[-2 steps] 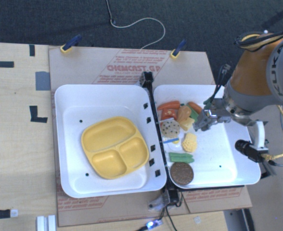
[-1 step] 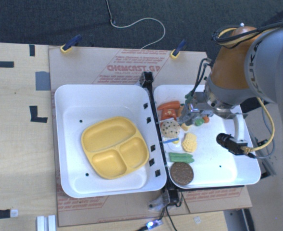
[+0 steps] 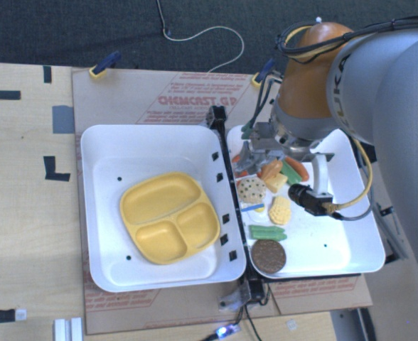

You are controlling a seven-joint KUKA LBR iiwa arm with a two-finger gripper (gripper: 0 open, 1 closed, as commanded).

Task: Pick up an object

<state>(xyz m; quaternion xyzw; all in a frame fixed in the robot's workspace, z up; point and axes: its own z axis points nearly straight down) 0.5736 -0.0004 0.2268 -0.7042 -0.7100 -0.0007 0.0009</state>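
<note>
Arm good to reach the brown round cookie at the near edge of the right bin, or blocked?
Probably yes. The brown cookie lies flat and exposed in the right bin, with only the green bean piece close beside it. The arm hangs over the toy food pile farther back.

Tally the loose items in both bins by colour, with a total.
Yellow: 2, the yellow three-compartment plastic tray in the left bin and the yellow corn-cob toy.
Green: 2, the green bean-pod toy and a green piece by the gripper.
Orange: 1, the orange carrot-like toy.
Brown: 1, the brown round cookie.
Beige: 1, the beige dotted cracker.
Total: 7 clearly visible; others under the arm can't be told apart.
</note>
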